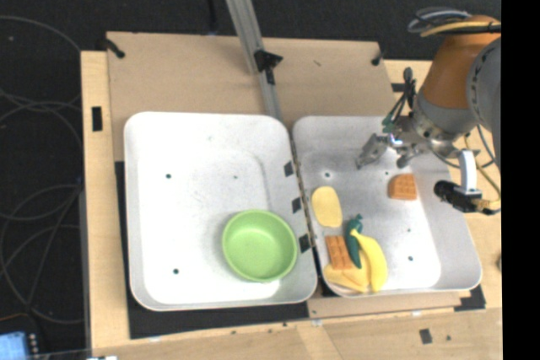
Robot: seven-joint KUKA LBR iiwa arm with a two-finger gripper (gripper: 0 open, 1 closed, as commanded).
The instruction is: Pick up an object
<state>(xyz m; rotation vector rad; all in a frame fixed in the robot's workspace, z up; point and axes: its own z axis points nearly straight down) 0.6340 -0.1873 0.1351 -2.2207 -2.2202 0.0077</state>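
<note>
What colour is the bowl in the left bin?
Light green; the bowl shows clearly in the camera view.

We see two bins side by side: the left bin and the right bin. The gripper hangs over the right bin's far part. Just right of and nearer than it lies a waffle piece. Nearer and left of it lie an oval item, then a clustered banana and wafer. A bowl sits far left, in the left bin.
</note>
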